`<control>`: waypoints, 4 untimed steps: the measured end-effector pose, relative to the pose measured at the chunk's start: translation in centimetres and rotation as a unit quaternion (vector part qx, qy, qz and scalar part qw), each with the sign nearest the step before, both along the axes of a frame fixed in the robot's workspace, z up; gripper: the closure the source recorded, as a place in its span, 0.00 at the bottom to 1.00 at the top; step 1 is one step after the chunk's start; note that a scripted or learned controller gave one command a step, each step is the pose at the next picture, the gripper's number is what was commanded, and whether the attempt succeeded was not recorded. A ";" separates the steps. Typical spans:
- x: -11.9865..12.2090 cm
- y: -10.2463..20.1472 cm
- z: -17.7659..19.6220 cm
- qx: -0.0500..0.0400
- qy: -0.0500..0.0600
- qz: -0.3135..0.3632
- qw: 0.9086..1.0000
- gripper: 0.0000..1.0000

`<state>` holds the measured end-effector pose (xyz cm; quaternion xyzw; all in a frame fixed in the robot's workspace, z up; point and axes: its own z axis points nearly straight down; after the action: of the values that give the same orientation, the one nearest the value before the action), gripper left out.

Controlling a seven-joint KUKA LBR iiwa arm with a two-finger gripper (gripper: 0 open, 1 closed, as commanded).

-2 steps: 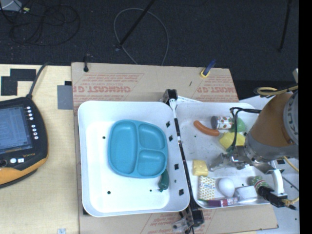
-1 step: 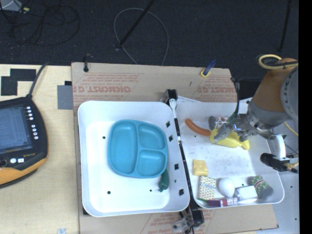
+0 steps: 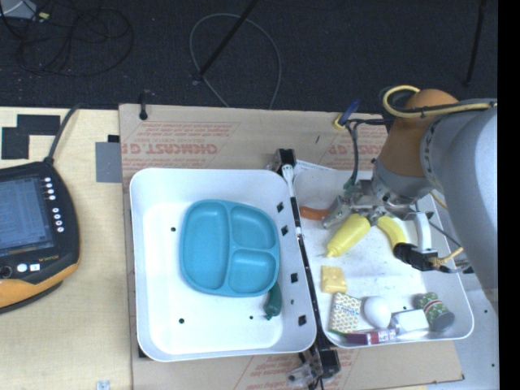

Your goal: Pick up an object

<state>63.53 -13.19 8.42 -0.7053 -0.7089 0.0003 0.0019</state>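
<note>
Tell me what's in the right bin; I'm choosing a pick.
The right bin holds a yellow bottle, banana, cheese block, patterned pouch, white egg and small can. The arm covers the far corner.

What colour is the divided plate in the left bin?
Light blue; the plate shows plainly in the camera view.

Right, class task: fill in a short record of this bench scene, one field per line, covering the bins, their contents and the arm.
left bin: holds a blue divided plate and a small dark green item beside it
right bin: holds a yellow mustard bottle, banana, cheese wedge, white egg, patterned packet
arm: reaches in from the right
end effector: low over the mustard bottle's upper end
outside the bins: control pendant at far left
</note>
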 end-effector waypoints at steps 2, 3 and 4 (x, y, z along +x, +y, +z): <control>-0.1 -0.2 1.0 0.000 0.002 0.001 1.000 0.00; -0.2 -0.2 1.9 0.000 0.004 0.003 1.000 1.00; -0.2 -0.1 1.8 0.000 0.005 0.005 1.000 0.00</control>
<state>63.36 -13.28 10.23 -0.7021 -0.7120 0.0038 0.0050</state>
